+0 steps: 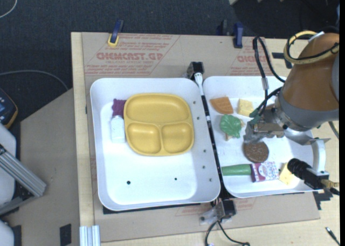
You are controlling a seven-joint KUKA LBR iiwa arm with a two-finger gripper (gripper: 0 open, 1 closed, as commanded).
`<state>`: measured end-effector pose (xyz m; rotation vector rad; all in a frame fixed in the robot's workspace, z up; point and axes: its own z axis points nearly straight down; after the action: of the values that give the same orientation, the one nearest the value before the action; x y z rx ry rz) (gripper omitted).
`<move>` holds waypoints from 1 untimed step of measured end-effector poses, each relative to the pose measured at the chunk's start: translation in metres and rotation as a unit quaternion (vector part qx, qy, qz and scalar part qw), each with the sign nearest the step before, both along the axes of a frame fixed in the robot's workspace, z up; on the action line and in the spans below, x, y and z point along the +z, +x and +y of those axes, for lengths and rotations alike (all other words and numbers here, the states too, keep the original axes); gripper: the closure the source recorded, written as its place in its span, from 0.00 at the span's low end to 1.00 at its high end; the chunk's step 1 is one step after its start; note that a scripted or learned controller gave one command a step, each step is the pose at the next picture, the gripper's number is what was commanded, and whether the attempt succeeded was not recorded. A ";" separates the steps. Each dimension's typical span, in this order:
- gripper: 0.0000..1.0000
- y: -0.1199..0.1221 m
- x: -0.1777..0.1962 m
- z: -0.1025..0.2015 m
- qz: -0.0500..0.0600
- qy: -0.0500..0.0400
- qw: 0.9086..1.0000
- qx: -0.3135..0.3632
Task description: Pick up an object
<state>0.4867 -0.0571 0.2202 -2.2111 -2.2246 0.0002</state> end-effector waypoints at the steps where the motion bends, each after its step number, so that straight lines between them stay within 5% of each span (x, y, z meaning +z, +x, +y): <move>1: 1.00 -0.004 -0.002 0.039 0.000 -0.001 1.000 -0.001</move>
<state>0.4829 -0.0185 0.2179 -2.2134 -2.2233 0.0018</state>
